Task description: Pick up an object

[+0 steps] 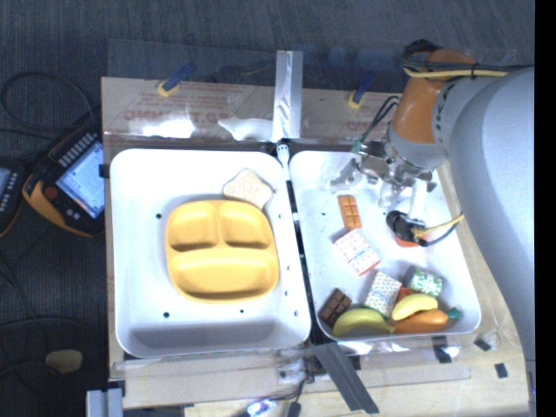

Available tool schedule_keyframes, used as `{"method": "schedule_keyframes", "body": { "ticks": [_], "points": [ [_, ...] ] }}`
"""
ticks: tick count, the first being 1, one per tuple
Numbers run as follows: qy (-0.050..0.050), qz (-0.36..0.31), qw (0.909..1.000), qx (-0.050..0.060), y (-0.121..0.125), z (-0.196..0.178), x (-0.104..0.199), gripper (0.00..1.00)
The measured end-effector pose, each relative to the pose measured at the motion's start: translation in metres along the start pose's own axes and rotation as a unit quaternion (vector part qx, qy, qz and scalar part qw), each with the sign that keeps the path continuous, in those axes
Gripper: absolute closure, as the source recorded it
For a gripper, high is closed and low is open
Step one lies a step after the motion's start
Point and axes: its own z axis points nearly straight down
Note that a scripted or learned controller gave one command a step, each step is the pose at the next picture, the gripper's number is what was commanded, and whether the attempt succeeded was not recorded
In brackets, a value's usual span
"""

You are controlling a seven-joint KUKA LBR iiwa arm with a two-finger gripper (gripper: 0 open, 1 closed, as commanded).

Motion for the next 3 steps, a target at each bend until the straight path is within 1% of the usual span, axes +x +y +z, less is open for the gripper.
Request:
{"method": "schedule_keyframes", "body": {
  "ticks": [1, 2, 3],
  "points": [
    [0.000, -0.070, 0.9975, 0.003, -0.045, 0.014, 0.002, 0.00],
    [0.001, -0.070, 0.9976, 0.003, -0.045, 0.004, 0.002, 1.00],
    [0.001, -0.086, 0.9962, 0.010, -0.104, -0.126, 0.032, 1.00]
  ]
}}
